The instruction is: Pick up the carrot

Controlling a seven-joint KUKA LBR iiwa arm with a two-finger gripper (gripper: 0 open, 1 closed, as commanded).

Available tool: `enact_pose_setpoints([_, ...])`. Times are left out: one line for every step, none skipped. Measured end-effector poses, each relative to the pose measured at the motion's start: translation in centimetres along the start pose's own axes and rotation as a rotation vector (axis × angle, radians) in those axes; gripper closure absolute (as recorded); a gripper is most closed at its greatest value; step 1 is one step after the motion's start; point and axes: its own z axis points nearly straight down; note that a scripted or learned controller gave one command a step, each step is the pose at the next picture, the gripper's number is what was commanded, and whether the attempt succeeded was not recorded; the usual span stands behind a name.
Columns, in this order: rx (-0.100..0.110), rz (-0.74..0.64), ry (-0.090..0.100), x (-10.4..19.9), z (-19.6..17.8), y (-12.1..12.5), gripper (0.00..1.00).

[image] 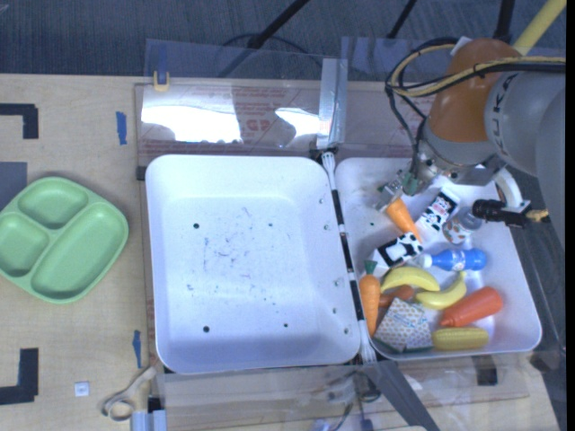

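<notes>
— Over the right bin [526, 330], what's the arm up to?

— Its grey body with the orange band [467, 97] comes in from the upper right, and the gripper [406, 187] is low at the far end of that bin. An orange carrot [401, 215] lies tilted just below the gripper, its upper end close to it. Whether they touch, I can't tell, and how the gripper is set is not readable either (the wrist covers that part).

— So is it holding the carrot?

— Nothing shows the carrot clamped. It looks to lie on the bin floor, apart from the pile nearer the camera.

— What's in that pile?

— A black-and-white patterned item [398, 250] sits just below the carrot, and another one [437, 212] lies to the carrot's right. A blue bottle [458, 260] lies on its side near the middle. Below it are a yellow banana [422, 285], a second orange carrot-like piece [369, 302] standing along the left wall, a red-orange vegetable [472, 305] and a yellow corn-like piece [461, 337]. A speckled packet [402, 325] rests among them at the near edge.

— And the other side?

— Next door is the left bin [243, 259], white with faint scuffs. Well to its left, a green divided plate [61, 238] sits on the wooden bench [72, 115]. Black cables [422, 65] loop above the arm's wrist.
</notes>
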Motion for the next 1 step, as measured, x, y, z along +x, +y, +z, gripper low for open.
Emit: enact_pose_setpoints([-0.002,-0.091,0.001,1.71,-11.25,1.81,1.0])
